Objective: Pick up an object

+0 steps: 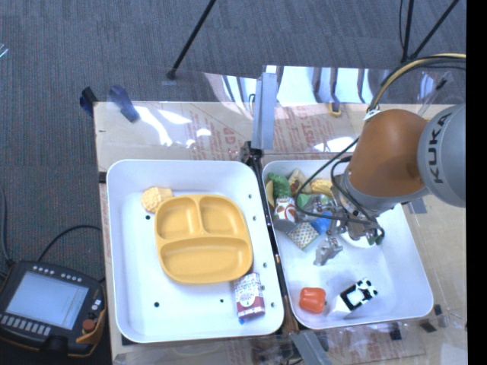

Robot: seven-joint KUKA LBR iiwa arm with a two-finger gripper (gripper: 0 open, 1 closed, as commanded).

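Observation:
My gripper [329, 252] hangs over the middle of the right bin [407, 268], below the arm's orange band. Nothing shows between its fingers. Just left of it lies a small checkered packet [302, 235]. A pile of small items, green [278, 184], yellow [321, 185], blue [322, 223] and a red-and-white one [284, 210], fills the bin's far left corner. Nearer the front lie an orange-red pepper-like object [311, 299] and a black-and-white block [358, 295].
The left bin [129, 280] holds a yellow divided plate [202, 238], a small yellow waffle-like piece [155, 198] at its far left corner, and a dark red packet [249, 296] near the front. A teach pendant [49, 304] lies on the floor at left.

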